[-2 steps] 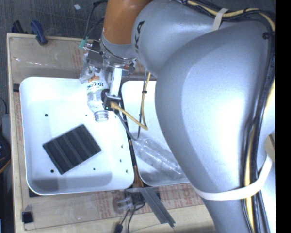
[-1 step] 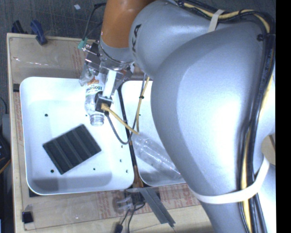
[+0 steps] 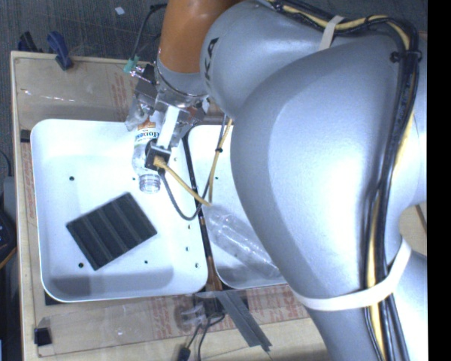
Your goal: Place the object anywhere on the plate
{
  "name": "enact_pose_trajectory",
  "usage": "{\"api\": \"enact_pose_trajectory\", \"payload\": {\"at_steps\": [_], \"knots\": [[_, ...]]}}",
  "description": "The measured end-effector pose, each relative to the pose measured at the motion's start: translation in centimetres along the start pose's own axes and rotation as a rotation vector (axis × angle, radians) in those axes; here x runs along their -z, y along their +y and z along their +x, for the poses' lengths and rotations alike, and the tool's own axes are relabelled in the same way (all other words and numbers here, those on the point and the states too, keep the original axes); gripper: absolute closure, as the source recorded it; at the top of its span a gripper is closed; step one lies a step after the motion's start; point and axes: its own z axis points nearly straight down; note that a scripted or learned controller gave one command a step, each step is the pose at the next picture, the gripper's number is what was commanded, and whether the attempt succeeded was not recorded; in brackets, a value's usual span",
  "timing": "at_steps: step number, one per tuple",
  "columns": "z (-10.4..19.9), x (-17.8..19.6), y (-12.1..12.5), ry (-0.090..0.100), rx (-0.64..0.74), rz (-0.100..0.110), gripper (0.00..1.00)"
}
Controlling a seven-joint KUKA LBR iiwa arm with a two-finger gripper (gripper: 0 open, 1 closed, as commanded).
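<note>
A dark ribbed plate (image 3: 111, 230) lies flat in the front part of the left bin (image 3: 49, 171). A small clear bottle (image 3: 145, 160) with an orange-and-white label hangs over the back right of that bin, its open neck pointing toward the front. Its upper end sits between the fingers of my gripper (image 3: 141, 119), which is shut on it. The bottle is behind and to the right of the plate, apart from it.
A crumpled clear plastic bottle (image 3: 237, 235) lies in the right bin (image 3: 244, 280), mostly under the arm. The big grey arm covers most of the right bin. A blue clamp (image 3: 58, 47) sits at the bench's back left edge.
</note>
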Motion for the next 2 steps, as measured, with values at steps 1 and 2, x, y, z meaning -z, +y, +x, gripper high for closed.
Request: {"api": "enact_pose_trajectory", "payload": {"at_steps": [1,2], "knots": [[7.4,-0.3,-7.0,-0.002,0.145,0.004,1.0],[5.1,-5.0,-8.8,-0.003,0.168,0.002,1.0]]}}
